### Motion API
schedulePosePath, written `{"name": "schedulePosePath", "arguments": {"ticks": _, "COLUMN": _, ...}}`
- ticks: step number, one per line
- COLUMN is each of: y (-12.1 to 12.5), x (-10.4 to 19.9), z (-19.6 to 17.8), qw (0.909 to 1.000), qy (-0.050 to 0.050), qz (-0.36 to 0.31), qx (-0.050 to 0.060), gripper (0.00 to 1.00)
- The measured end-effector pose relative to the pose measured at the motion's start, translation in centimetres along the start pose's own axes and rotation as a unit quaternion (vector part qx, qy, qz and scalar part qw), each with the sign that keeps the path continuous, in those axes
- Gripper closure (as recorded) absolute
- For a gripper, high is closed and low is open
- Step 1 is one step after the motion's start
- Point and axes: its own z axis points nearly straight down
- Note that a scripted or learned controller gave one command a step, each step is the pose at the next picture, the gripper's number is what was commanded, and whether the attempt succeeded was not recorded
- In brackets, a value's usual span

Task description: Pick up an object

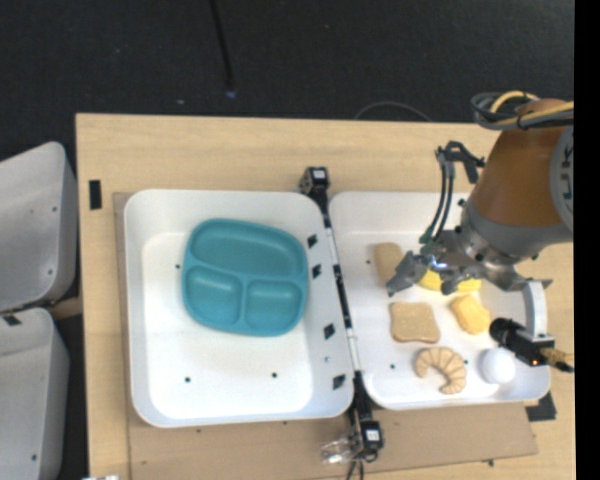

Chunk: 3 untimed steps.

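Note:
My gripper (427, 279) is low in the right bin (365, 298), open, under the grey and orange arm that comes in from the right. Its grey fingers (402, 274) spread to either side of a small yellow piece (433, 282). A tan bread chunk (386, 259) lies just left of the gripper. Below it lies a toast slice (413, 321), with a croissant (442, 368) nearer the front. A second yellow piece (470, 312) lies to the right, and a white ball (496, 366) sits at the front right corner.
The left bin (150, 368) holds a teal divided plate (246, 276) in its upper middle. A black-clipped divider (334, 293) joins the two bins. The bench (200, 153) is bare wood around them.

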Motion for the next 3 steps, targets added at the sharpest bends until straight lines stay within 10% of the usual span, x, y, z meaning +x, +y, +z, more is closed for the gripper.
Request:
{"name": "schedulePosePath", "arguments": {"ticks": 1, "y": 0.3, "x": 0.0, "z": -0.6, "qw": 1.0, "qy": -0.001, "qz": -0.001, "qx": -0.006, "gripper": 0.0}}
{"name": "schedulePosePath", "arguments": {"ticks": 3, "y": -0.8, "x": -1.7, "z": 9.9, "qw": 1.0, "qy": -0.001, "qz": 0.001, "qx": -0.003, "gripper": 0.0}}
